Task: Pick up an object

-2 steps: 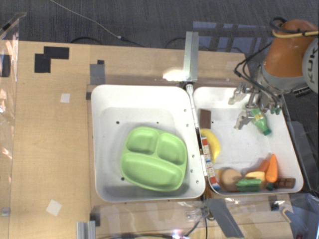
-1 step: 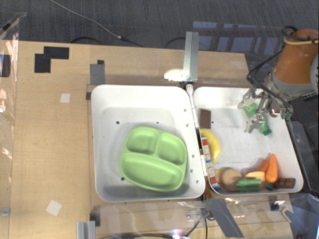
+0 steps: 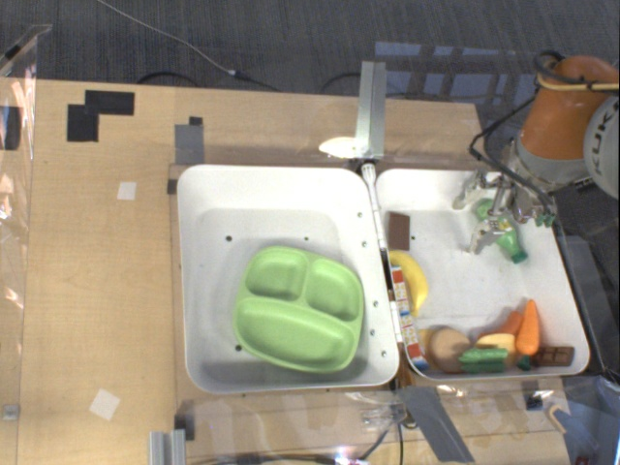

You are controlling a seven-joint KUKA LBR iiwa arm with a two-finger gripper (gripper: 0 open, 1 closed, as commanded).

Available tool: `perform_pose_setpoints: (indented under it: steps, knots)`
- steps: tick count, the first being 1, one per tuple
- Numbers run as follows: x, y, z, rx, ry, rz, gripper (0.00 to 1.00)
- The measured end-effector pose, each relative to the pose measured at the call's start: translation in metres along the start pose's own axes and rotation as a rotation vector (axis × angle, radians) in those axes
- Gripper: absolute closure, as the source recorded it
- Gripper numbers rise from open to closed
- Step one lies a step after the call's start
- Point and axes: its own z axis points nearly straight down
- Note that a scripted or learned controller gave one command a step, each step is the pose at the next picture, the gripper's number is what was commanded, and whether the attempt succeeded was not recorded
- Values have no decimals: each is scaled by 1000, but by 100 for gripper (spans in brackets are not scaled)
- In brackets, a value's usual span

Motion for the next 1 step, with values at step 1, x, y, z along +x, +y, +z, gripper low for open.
perform_pose_setpoints:
  steps: [1]
  knots:
    - [-6,1,-16,4,-22,-4,100]
